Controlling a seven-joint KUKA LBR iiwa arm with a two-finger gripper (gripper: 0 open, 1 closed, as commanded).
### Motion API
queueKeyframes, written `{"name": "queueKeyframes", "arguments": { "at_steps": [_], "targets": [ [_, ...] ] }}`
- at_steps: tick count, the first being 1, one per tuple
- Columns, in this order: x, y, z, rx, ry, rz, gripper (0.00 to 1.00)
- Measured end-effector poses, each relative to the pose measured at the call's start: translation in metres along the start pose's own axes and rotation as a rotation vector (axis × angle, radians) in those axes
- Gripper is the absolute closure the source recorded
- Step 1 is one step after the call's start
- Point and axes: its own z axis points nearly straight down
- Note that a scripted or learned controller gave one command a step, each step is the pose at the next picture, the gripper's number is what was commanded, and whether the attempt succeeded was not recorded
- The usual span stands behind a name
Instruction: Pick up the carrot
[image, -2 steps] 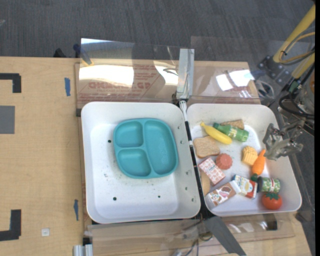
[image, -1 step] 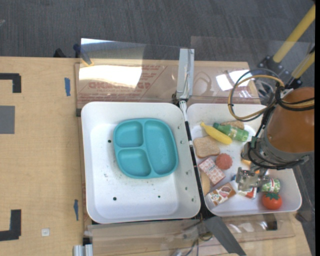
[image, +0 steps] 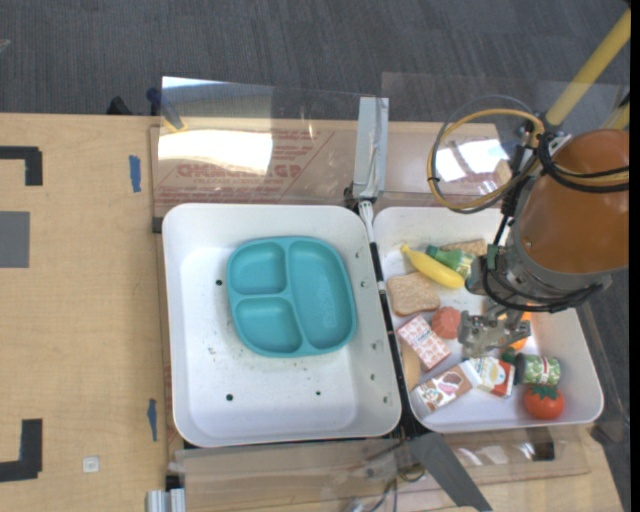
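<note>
The carrot (image: 516, 343) shows as a small orange piece in the right bin (image: 585, 345), mostly hidden under my gripper. My gripper (image: 488, 335) hangs low over the middle of that bin, directly beside and partly over the carrot. The grey arm with its orange band (image: 580, 200) reaches in from the upper right and hides the bin's far right part.
Around the gripper lie a yellow banana (image: 432, 265), a bread slice (image: 412, 293), a red round piece (image: 446, 322), snack packets (image: 423, 342), a green item (image: 541, 370) and a tomato (image: 543, 401). The left bin (image: 190, 300) holds a teal divided plate (image: 292, 296).
</note>
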Motion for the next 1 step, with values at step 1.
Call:
{"name": "queueKeyframes", "arguments": {
  "at_steps": [1],
  "targets": [
    [0.0789, -0.0016, 0.0577, -0.015, 0.001, -0.300, 1.00]
  ]
}}
